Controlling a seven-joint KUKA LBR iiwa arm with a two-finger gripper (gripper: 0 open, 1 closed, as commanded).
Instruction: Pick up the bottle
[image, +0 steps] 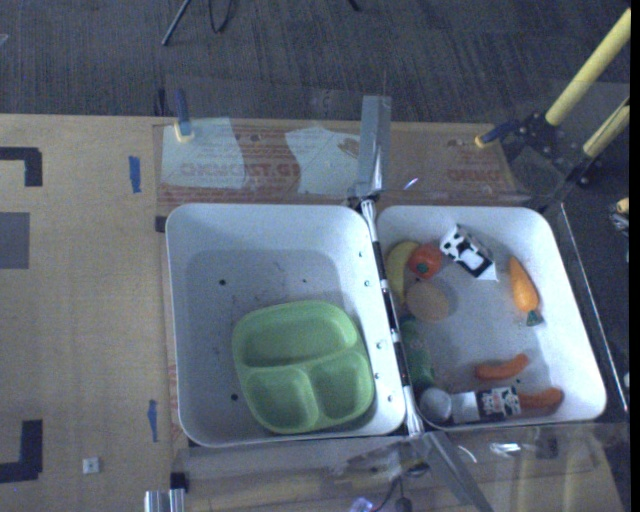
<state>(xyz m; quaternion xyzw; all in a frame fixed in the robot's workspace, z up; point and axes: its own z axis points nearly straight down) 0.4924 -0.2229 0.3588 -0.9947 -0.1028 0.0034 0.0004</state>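
A wooden bench (80, 330) is seen under dim light, marked with black tape corners and blue tape strips. Beyond the bench's far edge, dark grey carpet (300, 50) is laid. Yellow poles (590, 65) are seen at the bench's far right corner.

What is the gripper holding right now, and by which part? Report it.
Nothing can be reported as held: the bottle lies on its side along the near wall of the right bin, with no fingers around it.
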